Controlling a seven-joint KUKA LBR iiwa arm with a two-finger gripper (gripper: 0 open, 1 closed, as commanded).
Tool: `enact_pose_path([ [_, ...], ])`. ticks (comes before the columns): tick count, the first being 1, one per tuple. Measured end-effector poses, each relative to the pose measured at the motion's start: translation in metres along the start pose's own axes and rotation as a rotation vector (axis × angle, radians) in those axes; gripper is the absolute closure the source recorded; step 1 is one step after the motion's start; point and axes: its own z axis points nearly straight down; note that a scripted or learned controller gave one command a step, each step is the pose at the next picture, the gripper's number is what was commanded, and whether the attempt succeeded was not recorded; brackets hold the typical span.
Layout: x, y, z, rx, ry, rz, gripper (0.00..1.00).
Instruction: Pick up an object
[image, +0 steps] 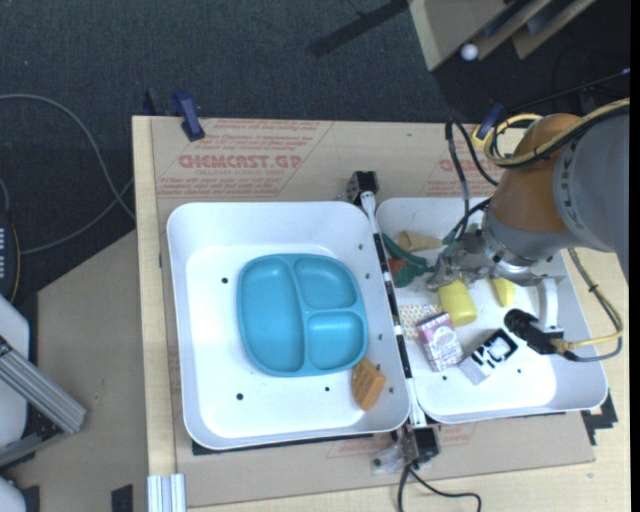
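Right bin (520, 400) crowded; claw (447, 268) above yellow block (459, 301) near divider.

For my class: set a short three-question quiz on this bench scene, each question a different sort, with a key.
1. True or false: the blue plate lies in the right bin.
2. Which thing lies nearest the gripper? A. yellow block B. brown biscuit C. blue clamp
3. Fill in: the plate has ___ compartments.

Key: 1 false, it lies in the left bin; 2 A; 3 three.
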Motion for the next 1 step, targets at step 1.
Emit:
enact_pose_path([
  [1,0.0692,-0.0558,-0.0903,0.002,0.003,-0.003,1.0],
])
